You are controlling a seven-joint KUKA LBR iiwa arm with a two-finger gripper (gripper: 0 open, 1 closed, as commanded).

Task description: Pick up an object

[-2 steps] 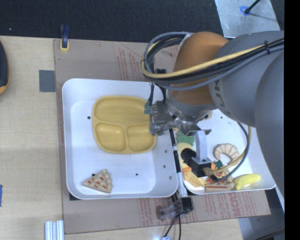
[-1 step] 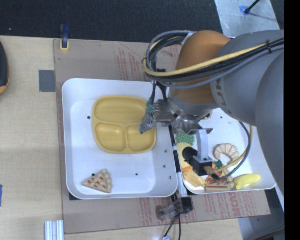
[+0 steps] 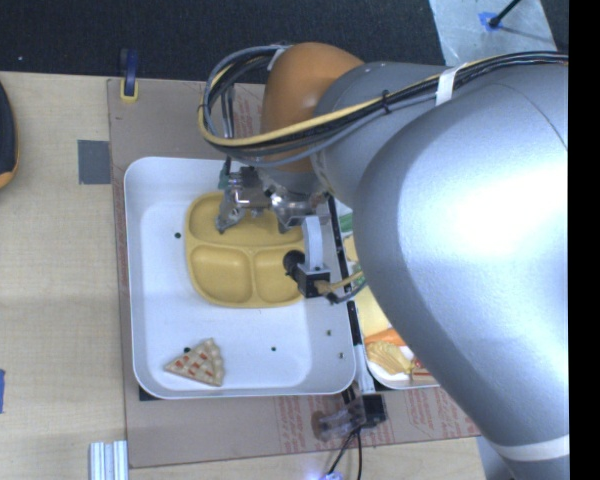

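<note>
While tool (image 3: 242, 206) hovers, pizza slice (image 3: 197, 362) points up-right.

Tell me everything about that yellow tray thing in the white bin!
The yellow tray is a rounded plate split into compartments by raised ridges; at least three show. It looks like smooth, slightly shiny plastic, tan-yellow all over. It lies flat, right side up, in the upper middle of the left white bin, resting on the bin's floor. The end effector sits over its upper edge, covering part of it; whether they touch cannot be told. A black part of the arm overlaps its right side. Nothing seems to lie in the visible compartments.
</note>
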